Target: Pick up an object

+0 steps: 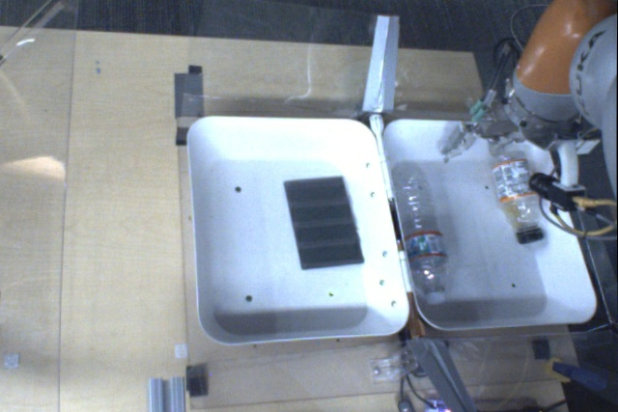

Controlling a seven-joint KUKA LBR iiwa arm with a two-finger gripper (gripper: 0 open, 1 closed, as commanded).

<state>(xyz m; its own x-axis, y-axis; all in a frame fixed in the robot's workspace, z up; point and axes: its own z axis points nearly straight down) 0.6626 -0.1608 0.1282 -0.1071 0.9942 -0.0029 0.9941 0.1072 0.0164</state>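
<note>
A clear plastic bottle (417, 229) lies lengthwise along the left wall of the right bin (483, 304). A smaller bottle (513, 188) with an orange label and a dark cap lies near that bin's right side. In the middle of the left bin (222, 169) a flat black ribbed block (323, 222) rests on the floor. My gripper (469, 132) hangs over the right bin's far edge, up and to the left of the small bottle, and nothing can be seen in it. The grey arm with its orange band (568, 26) comes in from the upper right.
Cables (575, 207) trail from the wrist across the right bin's right rim. A metal post (381, 63) stands behind the gap between the bins. Black brackets (189, 96) sit at the left bin's far corner, and the wooden bench (97, 207) spreads to the left.
</note>
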